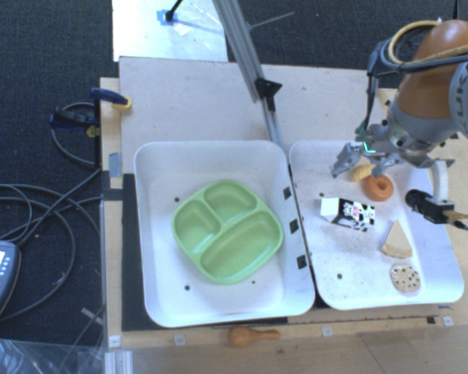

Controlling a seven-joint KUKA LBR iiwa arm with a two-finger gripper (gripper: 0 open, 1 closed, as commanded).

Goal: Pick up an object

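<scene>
The right bin point(335, 287) holds several small items. An orange ring-shaped donut point(381, 188) lies near its back. Close beside it sits a small yellow-orange piece point(363, 172). A black-and-white spotted block point(349, 213) rests mid-bin, with a tan wedge point(397, 241) and a speckled round cookie point(405, 278) toward the front right. My gripper point(365, 162) hovers at the back of this bin, open, its grey fingers point(343, 162) spread on either side of the yellow-orange piece. Nothing is held between them.
A green divided plate point(228, 231) lies in the left bin point(160, 287). A slanted metal pole point(246, 45) crosses above the bench behind the bins. An orange pear-shaped object point(253, 335) lies on the bench in front of the bins. Cables trail on the floor at left.
</scene>
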